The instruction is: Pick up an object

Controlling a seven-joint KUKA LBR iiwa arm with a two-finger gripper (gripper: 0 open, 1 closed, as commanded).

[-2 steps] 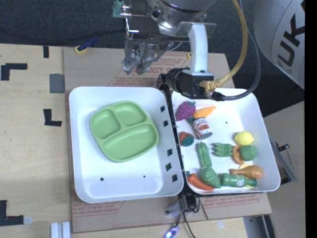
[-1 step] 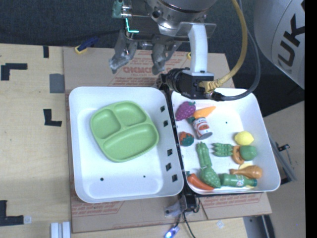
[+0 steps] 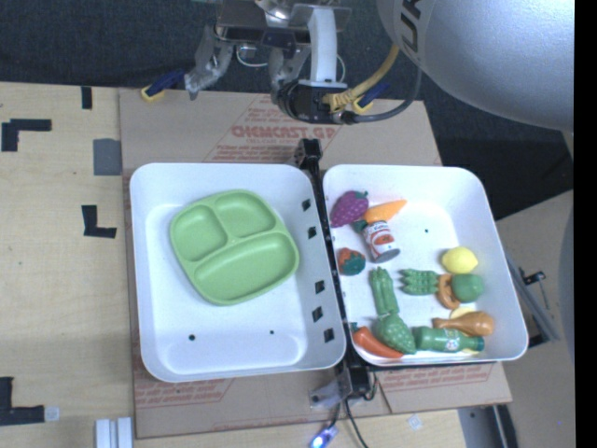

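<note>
My gripper [image 3: 239, 84] hangs above the bench behind the two bins, over the cardboard just beyond the left bin's far right corner. Its two fingers [image 3: 207, 67] are spread apart with nothing between them, so it is open. Toy food lies in the right bin [image 3: 485, 199]: purple grapes [image 3: 349, 208], a small carrot [image 3: 387, 210], a red and white can [image 3: 381, 241], a yellow lemon [image 3: 459, 259], a green cucumber [image 3: 382, 289], a lime [image 3: 469, 287], a drumstick [image 3: 466, 323] and a green bottle [image 3: 450, 342].
A green divided plate [image 3: 235, 245] lies in the left bin [image 3: 149, 250]. The bins meet at a black hinge strip [image 3: 322, 250]. The arm's large grey body [image 3: 494, 35] fills the top right. Cables [image 3: 373, 96] hang by the wrist.
</note>
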